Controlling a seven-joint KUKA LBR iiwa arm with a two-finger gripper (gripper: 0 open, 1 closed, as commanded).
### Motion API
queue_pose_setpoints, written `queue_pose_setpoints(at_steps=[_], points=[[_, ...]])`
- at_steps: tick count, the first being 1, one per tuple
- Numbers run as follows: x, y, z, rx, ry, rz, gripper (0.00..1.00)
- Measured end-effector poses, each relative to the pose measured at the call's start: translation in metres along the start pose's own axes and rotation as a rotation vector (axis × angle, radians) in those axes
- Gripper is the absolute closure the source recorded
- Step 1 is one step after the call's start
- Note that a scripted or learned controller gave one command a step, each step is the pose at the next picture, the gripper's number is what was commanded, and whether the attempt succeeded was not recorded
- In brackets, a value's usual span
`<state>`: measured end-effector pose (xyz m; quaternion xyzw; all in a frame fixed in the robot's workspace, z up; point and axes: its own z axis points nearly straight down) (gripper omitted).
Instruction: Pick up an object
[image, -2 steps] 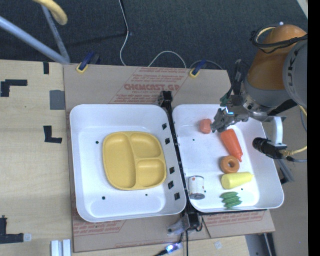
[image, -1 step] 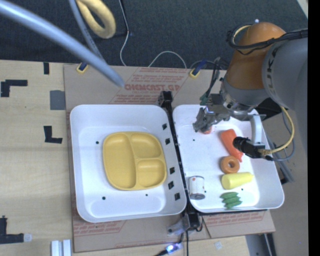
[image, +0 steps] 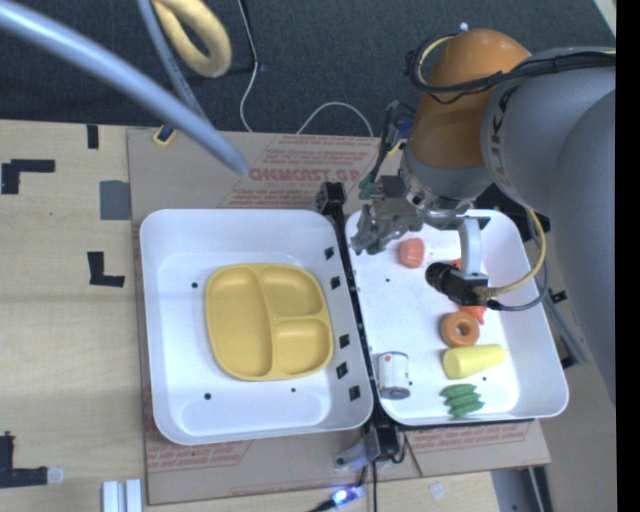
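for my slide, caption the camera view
Arm's tool over the right bin near a small pink piece; yellow tray in the left bin.

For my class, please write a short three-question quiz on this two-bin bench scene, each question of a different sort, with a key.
1. True or false: the yellow divided tray lies in the right bin.
2. Which item lies nearest the right bin's front edge? A. the pink piece B. the green piece C. the orange ring
3. Fill in: the end effector hovers over the right bin's ___ corner, near the divider between the bins.

Key: 1. False, it lies in the left bin. 2. B. 3. Back left, as the camera sees it.
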<state>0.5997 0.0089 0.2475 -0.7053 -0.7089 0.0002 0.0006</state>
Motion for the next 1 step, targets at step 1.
queue_pose_setpoints(at_steps=[1], points=[[0.0499,0.0145,0.0173,0.001,-0.001,0.000,1.00]])
